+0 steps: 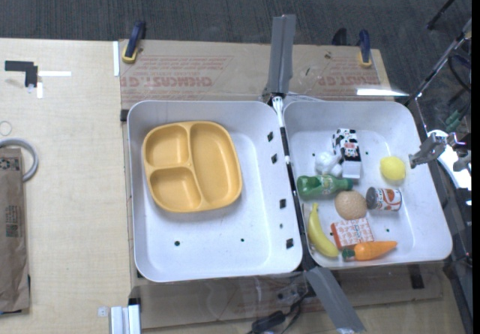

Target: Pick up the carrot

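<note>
The carrot (371, 250) lies untouched at the lower right of the frame; the end effector (429, 150), whose opening I cannot tell, hovers at the right edge, well apart

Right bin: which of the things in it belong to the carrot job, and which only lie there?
For the job: carrot; gripper.

Only lying there: banana; lemon; green bottle; small can; red carton; cow-print toy; brown round fruit.
</note>
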Controlling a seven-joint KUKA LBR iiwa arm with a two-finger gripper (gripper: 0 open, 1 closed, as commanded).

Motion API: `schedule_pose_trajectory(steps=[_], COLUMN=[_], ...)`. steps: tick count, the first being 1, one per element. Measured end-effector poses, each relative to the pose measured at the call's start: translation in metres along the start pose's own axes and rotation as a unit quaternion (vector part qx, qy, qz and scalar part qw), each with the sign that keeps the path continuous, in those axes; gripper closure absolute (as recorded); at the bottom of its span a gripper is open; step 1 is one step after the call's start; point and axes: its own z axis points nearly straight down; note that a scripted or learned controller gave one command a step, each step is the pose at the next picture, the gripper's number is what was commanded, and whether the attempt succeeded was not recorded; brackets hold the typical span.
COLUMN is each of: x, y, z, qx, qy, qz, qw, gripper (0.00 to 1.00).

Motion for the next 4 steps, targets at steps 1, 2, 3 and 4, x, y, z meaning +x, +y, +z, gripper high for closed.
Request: schedule_pose_trajectory(steps=[1,2,3,4], x=[0.000,0.024,0.031,0.057], y=[0.001,0.053,0.067,0.045], z=[-0.007,-0.019,-0.036,-0.041], qx=[0.002,-0.001,-0.002,-0.001], qy=[-0.001,0.000,-0.001,0.000], qz=[-0.001,-0.143,-0.315,-0.445], qw=[1.0000,0.9897,0.9490,0.8954], gripper=[1.00,1.00,1.00,1.00])
